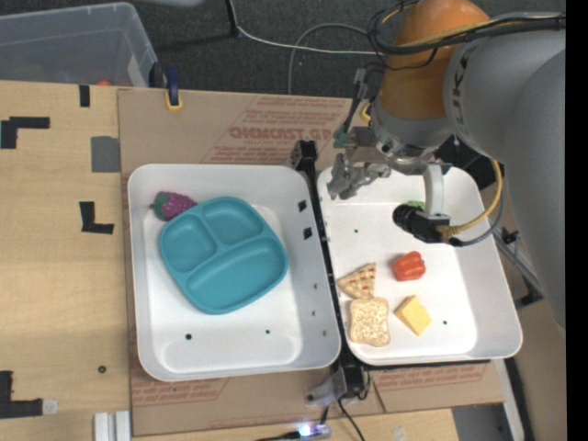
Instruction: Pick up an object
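Two white bins sit side by side in the camera view, left bin [147, 274] and right bin [478, 274], with one arm reaching in from the right. I see the gripper [347, 180] over the back left corner of the right bin, close to the wall shared by the bins. Nothing sits between its fingers; I cannot tell from this angle whether they are spread or closed.

Candidate objects in the right bin: one pizza slice [358, 281], one toast slice [369, 321], one cheese wedge [413, 316], one red pepper [409, 265]. All four lie toward the front, well apart from the gripper. In the left bin: one teal divided plate [223, 252] and one purple grape bunch [172, 205] just beside its back left edge.

Risks, as I judge them:
- A descent from here meets bare bin floor, so I get an empty close.
- The fingers may strike the shared wall, being this near it.
- Pizza slice and toast slice almost touch, so a grab at one may nudge or drag the other.
- Toast slice lies flat and may slip under the fingertips.
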Robot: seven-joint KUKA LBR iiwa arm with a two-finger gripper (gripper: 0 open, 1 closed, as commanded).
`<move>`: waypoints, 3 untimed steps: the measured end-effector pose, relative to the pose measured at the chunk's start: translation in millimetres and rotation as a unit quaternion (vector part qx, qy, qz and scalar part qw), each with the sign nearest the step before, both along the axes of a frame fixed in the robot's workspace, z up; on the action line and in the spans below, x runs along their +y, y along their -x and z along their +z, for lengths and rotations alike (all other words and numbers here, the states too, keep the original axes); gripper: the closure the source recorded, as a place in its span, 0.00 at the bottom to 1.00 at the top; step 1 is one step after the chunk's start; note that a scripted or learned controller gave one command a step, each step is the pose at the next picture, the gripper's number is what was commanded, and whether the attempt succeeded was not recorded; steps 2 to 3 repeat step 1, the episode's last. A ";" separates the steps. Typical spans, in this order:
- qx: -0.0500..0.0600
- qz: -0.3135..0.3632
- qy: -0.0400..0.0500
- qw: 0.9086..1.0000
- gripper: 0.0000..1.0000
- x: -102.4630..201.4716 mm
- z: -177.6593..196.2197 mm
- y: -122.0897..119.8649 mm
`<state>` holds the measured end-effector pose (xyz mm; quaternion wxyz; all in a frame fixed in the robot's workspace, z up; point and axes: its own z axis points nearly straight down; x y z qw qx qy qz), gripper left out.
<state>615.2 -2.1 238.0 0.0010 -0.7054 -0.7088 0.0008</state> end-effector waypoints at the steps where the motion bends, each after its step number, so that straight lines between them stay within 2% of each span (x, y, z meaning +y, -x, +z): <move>1: 0.000 0.001 0.000 1.000 1.00 54.7 -10.2 8.7; 3: 0.000 0.001 0.000 1.000 1.00 54.7 -10.2 8.7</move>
